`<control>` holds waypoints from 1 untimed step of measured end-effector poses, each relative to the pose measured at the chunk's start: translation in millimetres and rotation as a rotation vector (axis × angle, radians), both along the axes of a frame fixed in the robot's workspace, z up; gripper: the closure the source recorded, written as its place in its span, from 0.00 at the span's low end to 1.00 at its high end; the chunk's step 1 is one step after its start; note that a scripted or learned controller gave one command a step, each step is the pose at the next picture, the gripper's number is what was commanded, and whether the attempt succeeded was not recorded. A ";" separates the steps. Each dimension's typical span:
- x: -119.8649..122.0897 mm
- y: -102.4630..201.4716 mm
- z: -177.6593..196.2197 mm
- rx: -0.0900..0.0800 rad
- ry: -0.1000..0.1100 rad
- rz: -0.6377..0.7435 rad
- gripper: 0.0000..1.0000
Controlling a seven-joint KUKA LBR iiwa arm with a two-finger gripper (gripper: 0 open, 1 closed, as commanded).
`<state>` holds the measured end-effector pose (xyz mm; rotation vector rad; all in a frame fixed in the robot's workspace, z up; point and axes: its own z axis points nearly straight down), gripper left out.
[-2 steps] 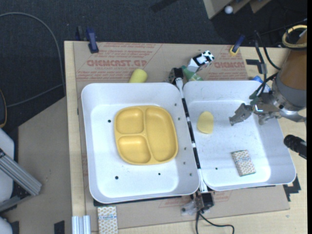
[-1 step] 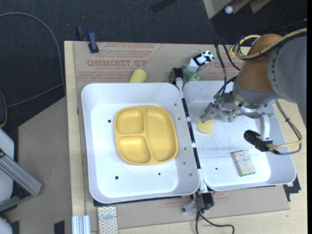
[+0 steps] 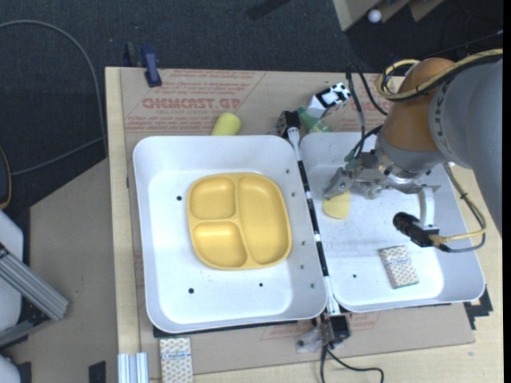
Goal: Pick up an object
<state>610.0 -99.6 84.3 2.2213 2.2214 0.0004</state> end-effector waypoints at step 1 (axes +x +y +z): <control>-8.6 7.1 0.5 0.001 0.003 0.000 0.00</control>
